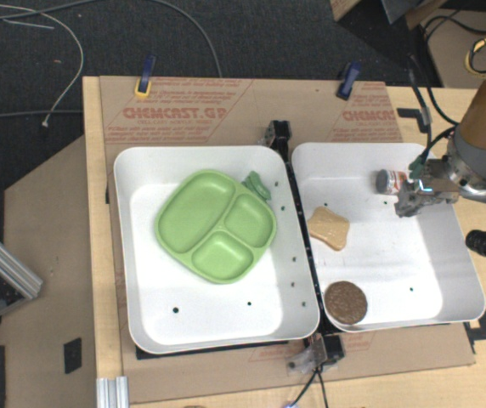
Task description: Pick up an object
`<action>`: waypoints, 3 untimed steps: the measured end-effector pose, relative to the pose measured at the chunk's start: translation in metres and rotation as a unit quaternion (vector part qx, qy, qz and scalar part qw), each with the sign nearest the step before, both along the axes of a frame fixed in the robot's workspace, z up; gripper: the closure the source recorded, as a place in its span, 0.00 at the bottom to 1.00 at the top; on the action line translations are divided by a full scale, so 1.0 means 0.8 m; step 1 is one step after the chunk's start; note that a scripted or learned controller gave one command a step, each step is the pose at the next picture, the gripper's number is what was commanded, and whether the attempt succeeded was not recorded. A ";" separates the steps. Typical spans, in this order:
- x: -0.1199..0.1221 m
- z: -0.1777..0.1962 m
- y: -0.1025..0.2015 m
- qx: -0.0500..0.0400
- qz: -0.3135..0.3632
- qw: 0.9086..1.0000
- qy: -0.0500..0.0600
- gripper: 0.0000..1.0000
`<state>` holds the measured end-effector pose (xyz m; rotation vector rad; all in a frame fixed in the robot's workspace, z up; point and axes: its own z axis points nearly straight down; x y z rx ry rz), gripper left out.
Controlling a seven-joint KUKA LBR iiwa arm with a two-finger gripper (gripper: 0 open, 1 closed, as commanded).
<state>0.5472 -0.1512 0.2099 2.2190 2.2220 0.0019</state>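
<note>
Tan bread slice (328, 228) flat in right bin (447, 308)

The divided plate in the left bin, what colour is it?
Light green, in the camera view: plate.

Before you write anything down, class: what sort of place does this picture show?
Probably a robotics lab test bench: a robot arm's gripper reaches over two white bins clamped to a board, with loose cables on the floor.
</note>
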 end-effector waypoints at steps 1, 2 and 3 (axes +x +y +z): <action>0.018 -0.004 0.065 0.001 0.002 1.000 0.000 1.00; 0.031 0.008 0.141 0.001 0.003 1.000 0.000 1.00; 0.035 0.024 0.212 0.001 0.003 1.000 0.000 1.00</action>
